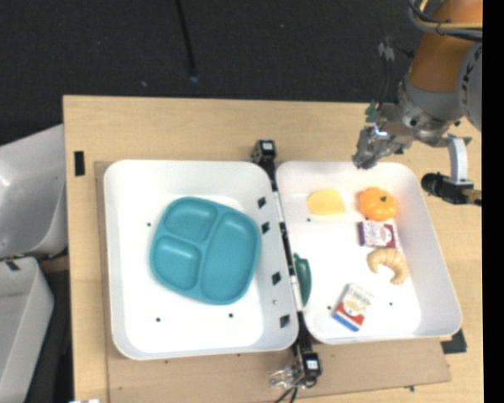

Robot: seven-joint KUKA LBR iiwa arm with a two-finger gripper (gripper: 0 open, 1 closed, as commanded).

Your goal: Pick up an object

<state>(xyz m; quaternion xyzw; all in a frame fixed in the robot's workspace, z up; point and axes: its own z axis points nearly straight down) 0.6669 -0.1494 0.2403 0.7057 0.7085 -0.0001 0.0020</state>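
Grey jaws (368, 159) over right bin (433, 250) far rim — spread unreadable — pumpkin (377, 202) near.

A single fixed camera is looking down at a slant from above the bench (84, 225), taking in both white bins (118, 250) side by side from moderate height, while the arm (437, 57) is entering from the view's right.

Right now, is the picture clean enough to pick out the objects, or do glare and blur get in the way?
Camera view: soft all over, lighting even, no harsh glare on the right bin; the orange toy, croissant and yellow piece read clearly; the claw is blurred against the bin rim.
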